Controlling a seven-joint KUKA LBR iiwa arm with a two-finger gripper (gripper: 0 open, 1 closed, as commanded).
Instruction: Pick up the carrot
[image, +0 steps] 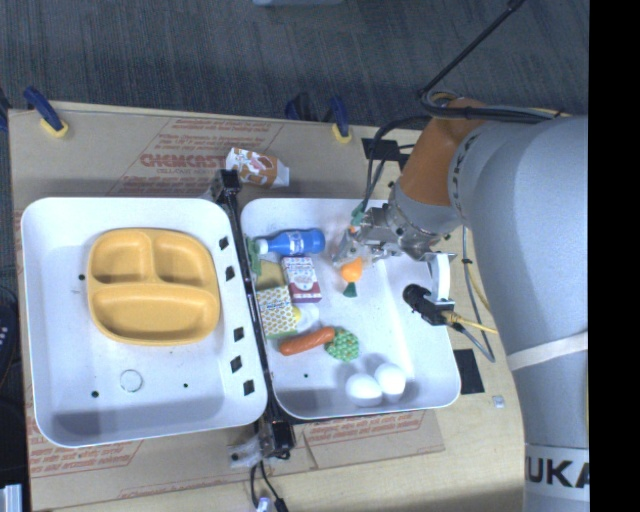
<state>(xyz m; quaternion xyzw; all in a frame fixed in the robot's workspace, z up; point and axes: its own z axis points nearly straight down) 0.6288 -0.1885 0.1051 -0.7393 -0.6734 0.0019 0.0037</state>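
The gripper (352, 262) sits in the right bin (430, 390), upper middle, closed on a small orange piece with a green tip. If that piece is the carrot (350, 272), it hangs between the fingers, long axis near vertical. An orange-red vegetable (306, 342) lies below-left, well apart, beside the broccoli (343, 346)

a cardboard-covered counter (180, 140) carries two shallow white bins side by side, the left bin (40, 300) touching the right bin (425, 395). a small brown-and-white packet (255, 167) lies on the cardboard just behind them
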